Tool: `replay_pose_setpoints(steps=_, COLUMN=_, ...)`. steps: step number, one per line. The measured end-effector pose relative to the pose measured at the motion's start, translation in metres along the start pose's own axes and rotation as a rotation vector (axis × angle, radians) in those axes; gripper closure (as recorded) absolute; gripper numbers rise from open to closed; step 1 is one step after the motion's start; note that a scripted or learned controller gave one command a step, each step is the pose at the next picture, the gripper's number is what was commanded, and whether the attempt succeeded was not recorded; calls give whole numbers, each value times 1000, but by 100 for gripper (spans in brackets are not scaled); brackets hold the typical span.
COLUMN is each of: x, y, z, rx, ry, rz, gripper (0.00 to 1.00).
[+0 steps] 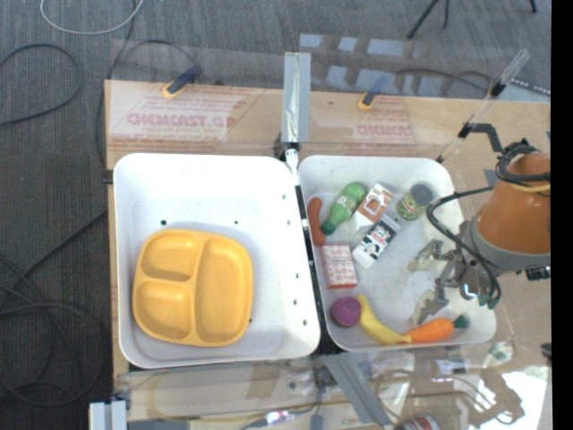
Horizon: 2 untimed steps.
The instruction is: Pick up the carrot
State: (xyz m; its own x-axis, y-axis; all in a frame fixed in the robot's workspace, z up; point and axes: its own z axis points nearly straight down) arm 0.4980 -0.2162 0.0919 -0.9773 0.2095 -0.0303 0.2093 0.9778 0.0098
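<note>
my gripper (436, 280) hangs over the right bin (407, 173), fingers (428, 310) spread apart with nothing between them. the carrot (433, 331) lies just below them by the bin's near wall, its tip touching the banana (380, 324). a purple ball (346, 311) sits just left of the banana, with a red box (338, 266) above it. further back lie a green bottle (345, 206), a small can (414, 202) and a sausage (315, 221) along the left wall. a yellow divided plate (192, 287) rests in the left bin (161, 173).
</note>
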Motion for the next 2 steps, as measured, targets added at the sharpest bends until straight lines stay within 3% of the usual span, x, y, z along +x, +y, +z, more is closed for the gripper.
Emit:
replay_pose_setpoints(steps=1, x=-1, y=3, z=0, rx=-3, ry=-3, rz=-88, gripper=0)
replay_pose_setpoints(steps=2, x=-2, y=-1, z=-1, rx=4, ry=-8, rz=-322, gripper=0)
